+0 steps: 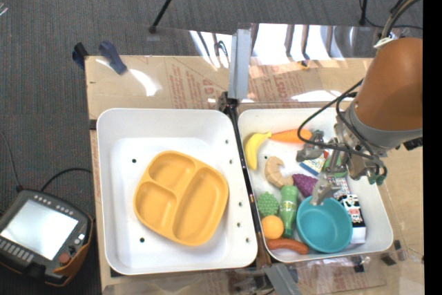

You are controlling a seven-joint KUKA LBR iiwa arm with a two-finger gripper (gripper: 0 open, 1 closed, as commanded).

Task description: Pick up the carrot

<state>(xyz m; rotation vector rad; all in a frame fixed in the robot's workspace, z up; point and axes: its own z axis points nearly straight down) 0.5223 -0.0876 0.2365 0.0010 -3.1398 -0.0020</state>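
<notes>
Carrot [290, 136], orange and tapered, lies at the far edge of the right bin [382, 207], between a yellow banana [253, 146] on its left and the gripper [323, 191] on its right, apart from both. The gripper hangs over the middle of that bin, above a teal bowl [323, 225]; whether its fingers are open or closed cannot be told, and nothing shows between them.

Red printing runs across the cardboard sheet [179, 83] beyond the bins, but it is too faint to read. A small black-and-white carton [352, 208] beside the bowl carries print that is also illegible.

The right bin also holds a tan peanut-shaped piece [276, 172], a purple bunch of grapes [304, 184], a green bumpy ball [268, 204], a green bottle-shaped toy [289, 208], an orange [272, 226] and a red sausage [288, 245] at the near edge.

The left bin [121, 128] holds a yellow divided plate [181, 197] with three compartments.
</notes>
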